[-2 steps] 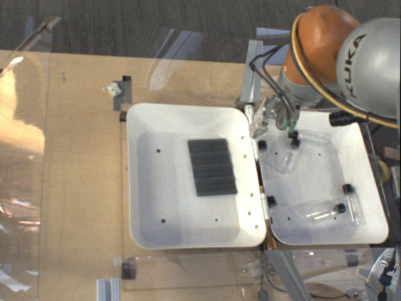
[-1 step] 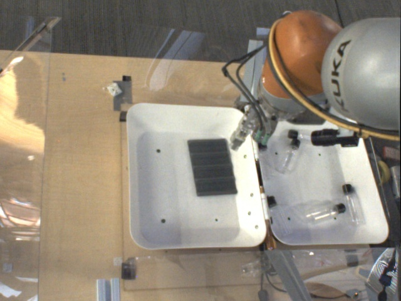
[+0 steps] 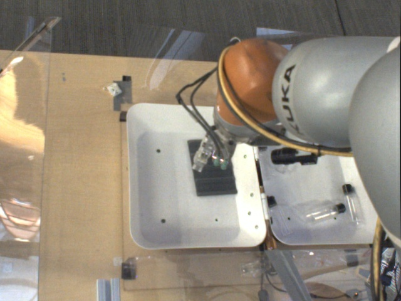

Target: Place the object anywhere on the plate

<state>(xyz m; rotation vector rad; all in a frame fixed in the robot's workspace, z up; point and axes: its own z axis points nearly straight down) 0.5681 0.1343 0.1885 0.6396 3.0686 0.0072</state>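
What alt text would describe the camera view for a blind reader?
A grey robot arm holds its tool over a dark square plate in the left white bin. Clear tubes lie in the right bin.

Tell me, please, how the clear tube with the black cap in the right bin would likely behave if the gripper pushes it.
The clear tube lies on its side on the right bin floor, so it would probably roll rather than slide. It looks transparent and thin, so likely light, perhaps fragile if glass. Its smooth surface may slip between fingers. The gripper is over the dark plate.
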